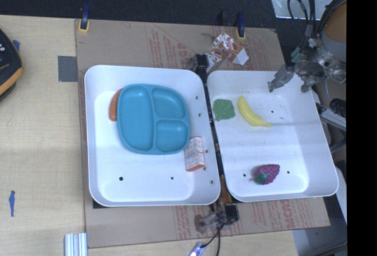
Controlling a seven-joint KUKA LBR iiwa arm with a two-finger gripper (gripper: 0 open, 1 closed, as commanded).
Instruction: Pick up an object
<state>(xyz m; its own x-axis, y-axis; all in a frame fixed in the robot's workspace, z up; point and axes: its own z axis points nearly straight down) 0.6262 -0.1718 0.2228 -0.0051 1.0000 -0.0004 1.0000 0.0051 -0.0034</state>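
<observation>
Step in hand: an approach is judged to be under way; nothing has yet been picked.
Gripper: it is seen at the far right corner of the right bin, with its two fingers spread apart and nothing between them.
Nearest object: the yellow banana lies flat in the right bin, near the gripper, to its left and toward the front.
Other objects: a green piece is just beside the banana; a purple grape bunch lies well apart, near the front wall.
Advice: the fingers should be lowered across the banana's narrow width, centred on its middle, and closed only when low enough.
</observation>
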